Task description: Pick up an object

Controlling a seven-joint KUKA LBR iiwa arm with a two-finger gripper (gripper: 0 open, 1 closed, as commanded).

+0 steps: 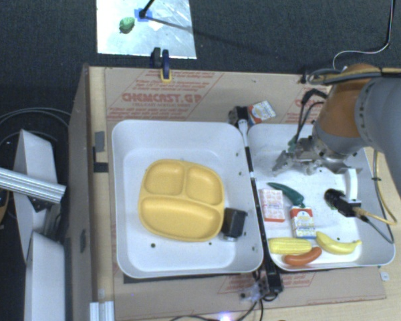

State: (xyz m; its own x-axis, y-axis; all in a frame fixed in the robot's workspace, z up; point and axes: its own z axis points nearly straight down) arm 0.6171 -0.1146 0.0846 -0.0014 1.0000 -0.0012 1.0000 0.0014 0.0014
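the gripper sits low over the upper part of the right bin, in the right half of the frame, above bare white floor. nothing shows in its grasp, and whether it is set wide or narrow cannot be told from this angle.

the things to pick lie below it in the same bin. a green pepper is the nearest, just under the gripper and apart from it. beside the pepper lies a red and white carton, with a second small carton to its right. along the bin's lower edge are a yellow corn cob, a red sausage touching it, and a banana.

the left bin holds a yellow divided plate with a black block against its lower right corner.
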